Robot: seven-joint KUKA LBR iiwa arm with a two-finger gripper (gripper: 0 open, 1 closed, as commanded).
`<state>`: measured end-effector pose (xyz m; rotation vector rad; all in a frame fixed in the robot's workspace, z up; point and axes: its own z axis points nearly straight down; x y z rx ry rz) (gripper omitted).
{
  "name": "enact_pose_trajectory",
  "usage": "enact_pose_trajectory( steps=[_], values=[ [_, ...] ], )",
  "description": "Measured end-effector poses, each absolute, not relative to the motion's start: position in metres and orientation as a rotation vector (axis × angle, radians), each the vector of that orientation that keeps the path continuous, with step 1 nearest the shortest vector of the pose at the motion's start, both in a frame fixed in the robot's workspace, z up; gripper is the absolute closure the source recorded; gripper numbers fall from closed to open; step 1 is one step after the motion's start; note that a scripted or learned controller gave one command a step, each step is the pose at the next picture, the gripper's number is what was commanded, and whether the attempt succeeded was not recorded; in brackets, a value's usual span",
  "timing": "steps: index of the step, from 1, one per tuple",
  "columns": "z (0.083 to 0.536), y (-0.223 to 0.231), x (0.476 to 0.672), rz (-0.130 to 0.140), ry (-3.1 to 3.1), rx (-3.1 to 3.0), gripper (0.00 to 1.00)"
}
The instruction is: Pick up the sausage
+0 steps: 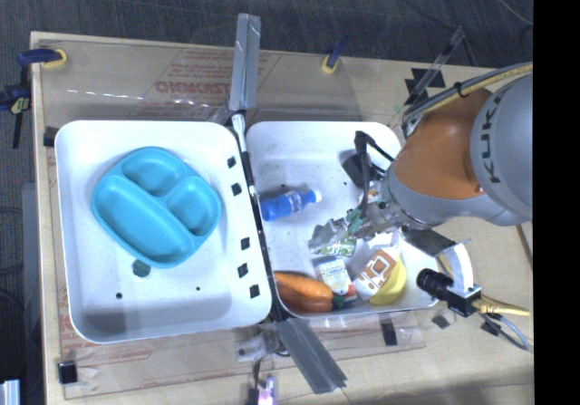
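The sausage (304, 293), orange-brown and stubby, lies against the front wall of the right bin (299, 145), near its front left corner. My gripper (337, 233) hangs over the middle of that bin, up and to the right of the sausage and clearly apart from it. The grey arm with its orange band (439, 168) reaches in from the right and covers the bin's right part.
A blue bottle (287, 203) lies left of the gripper. A small green-and-white packet (333, 274), a white-and-orange carton (374, 273) and a yellow item (394, 285) crowd the front beside the sausage. The left bin (82, 303) holds a blue divided plate (156, 204).
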<state>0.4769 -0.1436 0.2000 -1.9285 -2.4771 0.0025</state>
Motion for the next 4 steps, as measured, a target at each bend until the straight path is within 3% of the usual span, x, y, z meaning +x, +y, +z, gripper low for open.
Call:
enact_pose_trajectory(
  steps=[1,2,3,4],
  values=[
    [0.2,-0.144,0.477,0.003,-2.477,-1.93,0.0],
    [0.189,-0.192,0.535,0.002,-2.577,-1.795,0.0],
    [0.205,-0.208,0.614,0.001,-2.613,-1.745,0.0],
    [0.108,-0.211,0.584,0.0,-2.657,-1.677,0.0]
  ],
)
